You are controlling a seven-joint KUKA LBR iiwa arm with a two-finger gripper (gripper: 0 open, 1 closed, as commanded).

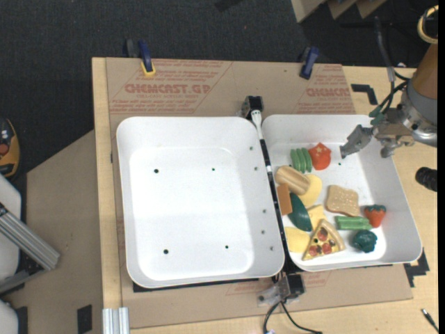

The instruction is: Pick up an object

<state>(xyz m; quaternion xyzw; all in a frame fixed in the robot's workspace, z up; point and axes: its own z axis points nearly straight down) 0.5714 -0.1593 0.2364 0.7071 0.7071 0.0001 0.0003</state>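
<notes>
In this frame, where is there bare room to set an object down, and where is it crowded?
The left bin has bare white floor from wall to wall. In the right bin a bare strip runs along the far wall, beyond the tomato, under the gripper. Crowded: the right bin's middle and near end, from the bread slice to the pizza slice.

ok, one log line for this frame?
arm: over right bin upper right | end effector: above bin floor, nothing held | nearest: tomato | left bin: bare floor
</notes>
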